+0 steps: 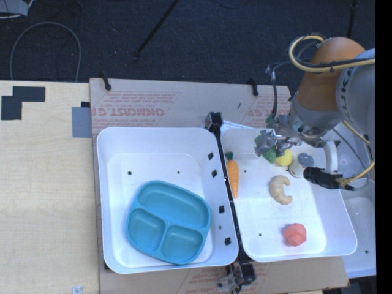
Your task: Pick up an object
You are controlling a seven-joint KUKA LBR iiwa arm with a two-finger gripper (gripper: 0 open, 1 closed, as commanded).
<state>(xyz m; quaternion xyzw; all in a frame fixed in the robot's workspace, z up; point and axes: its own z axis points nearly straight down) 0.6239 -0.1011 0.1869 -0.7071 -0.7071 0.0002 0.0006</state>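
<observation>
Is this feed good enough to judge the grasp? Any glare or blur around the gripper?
Camera view: even lighting, white bins bright but not washed out; croissant and red object sharp with soft shadows; the gripper area is cluttered and slightly soft, so the yellow object beside it is hard to resolve.

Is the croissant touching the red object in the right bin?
Apart. The camera view shows bare white bin floor between the croissant and the red object.

Robotics lab, grey arm (343,97) over white bins (116,158), loose cables (49,35), cardboard-lined bench (43,182)
</observation>
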